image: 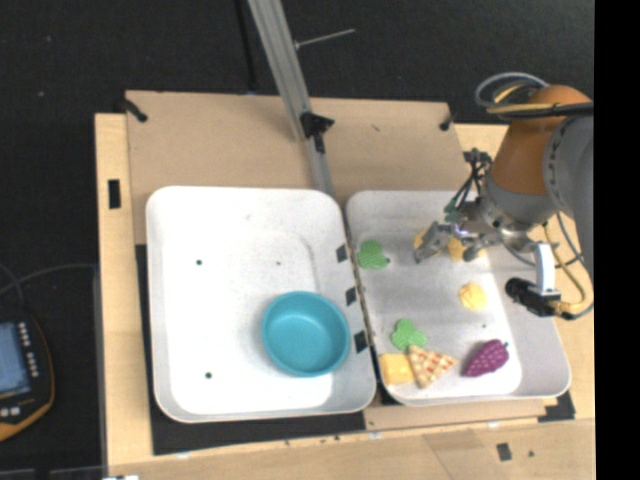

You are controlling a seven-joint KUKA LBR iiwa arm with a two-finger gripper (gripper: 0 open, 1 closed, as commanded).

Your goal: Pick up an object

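- My tool [443, 241] hovers over the right bin's [530, 383] far edge; I cannot tell its state.
- Right bin: six toy foods.
- Left bin [200, 228]: one teal bowl [305, 333].

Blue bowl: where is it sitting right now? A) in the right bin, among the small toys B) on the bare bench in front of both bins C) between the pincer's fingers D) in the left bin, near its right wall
D: the blue bowl rests on the floor of the left bin, close to the wall it shares with the right bin.

Bowl [304, 333] in L bin [200, 228]
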